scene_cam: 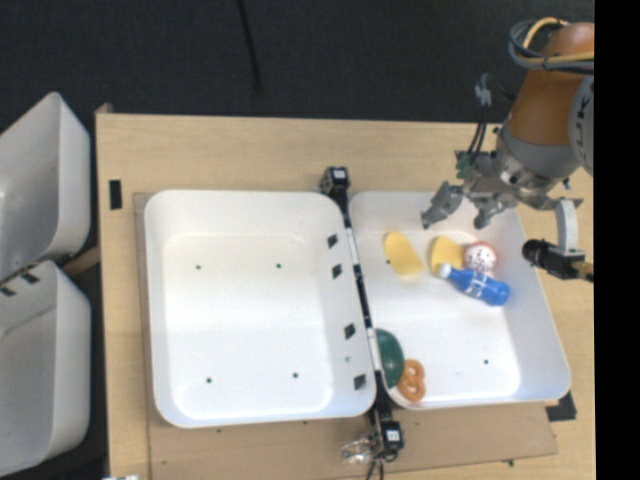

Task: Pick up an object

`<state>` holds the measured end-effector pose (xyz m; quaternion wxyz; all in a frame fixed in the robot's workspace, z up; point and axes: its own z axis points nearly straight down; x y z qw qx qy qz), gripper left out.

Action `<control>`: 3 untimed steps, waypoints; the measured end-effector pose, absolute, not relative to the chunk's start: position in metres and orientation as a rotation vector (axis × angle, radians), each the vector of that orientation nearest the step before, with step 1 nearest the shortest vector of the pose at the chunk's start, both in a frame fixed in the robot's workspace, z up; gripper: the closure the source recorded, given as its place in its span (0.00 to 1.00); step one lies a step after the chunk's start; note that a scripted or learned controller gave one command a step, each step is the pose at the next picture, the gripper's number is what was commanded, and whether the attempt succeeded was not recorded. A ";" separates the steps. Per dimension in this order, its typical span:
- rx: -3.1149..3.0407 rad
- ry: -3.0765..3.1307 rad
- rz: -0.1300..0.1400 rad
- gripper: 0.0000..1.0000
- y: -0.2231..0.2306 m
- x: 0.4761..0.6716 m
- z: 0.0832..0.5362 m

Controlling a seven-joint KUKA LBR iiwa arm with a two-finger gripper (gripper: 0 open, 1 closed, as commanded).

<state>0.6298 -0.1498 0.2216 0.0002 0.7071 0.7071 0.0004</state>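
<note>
1. Objects for picking are lying in the right bin [540,368], none of them between my fingers: a pale yellow piece [404,254] is resting near the bin's middle, toward the divider.
2. Just right of it, a smaller yellow piece [445,253] is touching the cap end of a blue bottle [478,286], which is lying on its side and pointing toward the bin's right wall.
3. Right above the bottle, a small white ball with red marks [481,257] is sitting close against it.
4. At the bin's near left corner, a dark green object [388,350] is leaning at the divider, and an orange pretzel-shaped piece [411,378] is lying just beside it, touching or nearly so.
5. I am holding my gripper [464,205] over the far part of the right bin, above and slightly behind the two yellow pieces; my jaws are standing spread apart, with nothing between them.
6. One grey finger [440,206] is angling out to the left and the other is angling toward the ball; whether either tip is touching the bin floor is not discernible.
7. My arm [545,108], with its orange band, is rising toward the view's upper right.
8. Beside it all, the left bin [160,298] is sitting on the wooden bench [220,153], the two bins meeting along a shared edge.
</note>
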 end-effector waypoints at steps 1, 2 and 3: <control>2.218 2.222 0.003 1.00 -0.151 0.630 0.233; 2.233 2.232 -0.013 1.00 -0.099 0.533 0.124; 2.202 2.223 0.019 1.00 -0.042 0.650 0.207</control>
